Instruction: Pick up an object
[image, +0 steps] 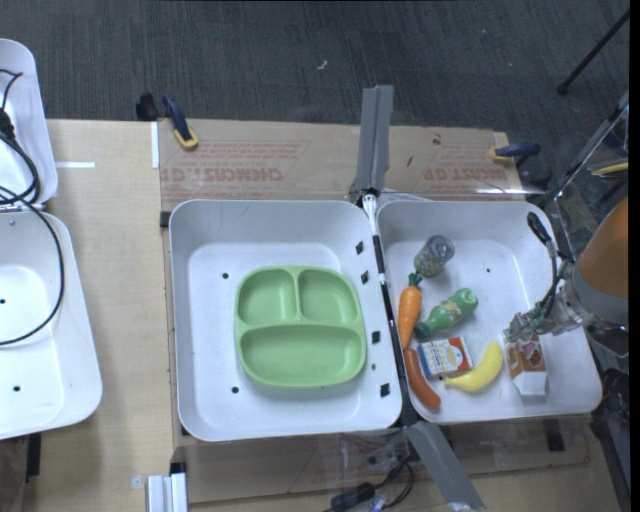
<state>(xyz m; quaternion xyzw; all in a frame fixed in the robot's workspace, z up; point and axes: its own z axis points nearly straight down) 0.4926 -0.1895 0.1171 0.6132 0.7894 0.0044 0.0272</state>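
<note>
**Gripper low over the carton at the right bin's edge**

Camera view: the gripper (528, 326) sits low in the right bin (500, 245), near its right wall, right above a small carton (528, 366) that lies close to the front right corner. Whether its fingers are apart or closed I cannot tell; the metal blurs into the carton's top.

What worries me: the carton is hard by the wall, so a finger could catch the rim or push the carton into the corner instead of gripping it. The banana (478, 368) lies just beside it, and a sideways nudge could knock it, or drag it along. A box (443, 357), a carrot (409, 312), a sausage (422, 382), a green bottle (447, 312) and a jar (433, 256) crowd the left half of that bin. The left bin (200, 300) holds a green tray (299, 327).

Writing: the cardboard (250, 165) behind the bins bears red print, upside down and not legible. The box and carton labels are too small to read.
</note>
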